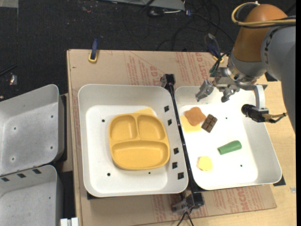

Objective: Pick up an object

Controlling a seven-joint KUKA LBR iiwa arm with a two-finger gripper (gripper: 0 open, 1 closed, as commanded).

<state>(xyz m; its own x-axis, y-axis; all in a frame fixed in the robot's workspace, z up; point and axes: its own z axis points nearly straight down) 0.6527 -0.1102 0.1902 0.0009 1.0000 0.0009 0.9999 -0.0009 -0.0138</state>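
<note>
Two white bins (89,126) on bench. Pincer (215,92) open, empty, above right bin's far edge; brown toy (194,116) and chocolate block (209,123) just below it.

The yellow divided plate (139,141) looks like smooth, slightly glossy plastic. Both white bins (94,102) look smooth and matt, resting on rough brown cardboard (136,65).

Dark speckled floor (37,27) with cables (197,13) behind a wooden bench (122,65).
</note>
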